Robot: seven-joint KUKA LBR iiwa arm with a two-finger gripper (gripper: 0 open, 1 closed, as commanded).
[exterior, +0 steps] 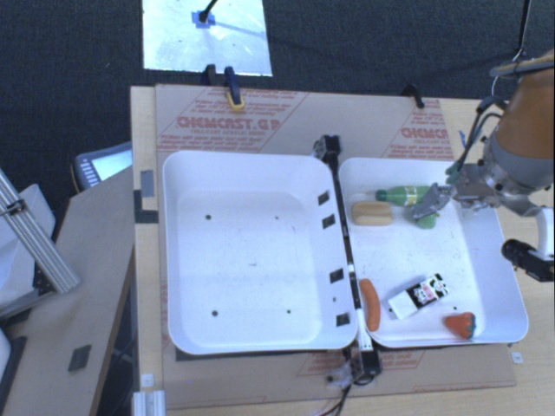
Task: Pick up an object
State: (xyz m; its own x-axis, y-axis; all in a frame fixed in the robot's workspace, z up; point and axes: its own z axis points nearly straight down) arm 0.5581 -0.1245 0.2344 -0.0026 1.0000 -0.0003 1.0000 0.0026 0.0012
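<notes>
The right bin holds several objects. A green bottle lies on its side near the far wall, with a tan block just in front of it. My gripper hangs low over the bottle's right end, where a bit of green shows beneath it. Nearer the front lie an orange sausage-shaped piece, a white box with black print and a small red-orange fruit. Nothing is visibly lifted.
The left bin stands beside the right one, parted by a clipped divider rim. The grey and orange arm comes in from the right above the right bin's far corner. A black fitting juts in at the right edge.
</notes>
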